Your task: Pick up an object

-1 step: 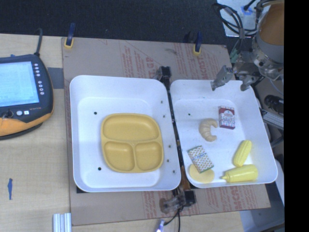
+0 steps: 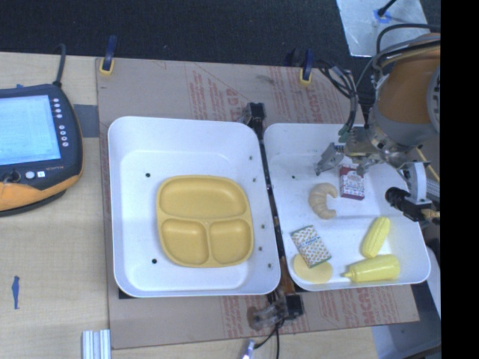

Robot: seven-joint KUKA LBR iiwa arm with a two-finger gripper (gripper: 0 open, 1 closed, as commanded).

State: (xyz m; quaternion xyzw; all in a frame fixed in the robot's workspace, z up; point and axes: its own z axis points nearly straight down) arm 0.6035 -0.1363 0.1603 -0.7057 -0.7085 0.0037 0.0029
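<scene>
A grey arm with an orange band reaches in from the right over the right-hand shallow white bin (image 2: 419, 275), its two-finger gripper (image 2: 346, 163) spread apart, just above a small red-and-white packet (image 2: 352, 185) that lies on the bin floor between no fingers. Nearer lie a pale croissant-shaped toy (image 2: 323, 200), a green patterned packet (image 2: 310, 245), a yellow toy corn cob (image 2: 376, 235) and a yellow squeeze bottle (image 2: 372, 269). The left white bin (image 2: 127, 200) holds a yellow three-compartment plastic tray (image 2: 203, 221).
</scene>
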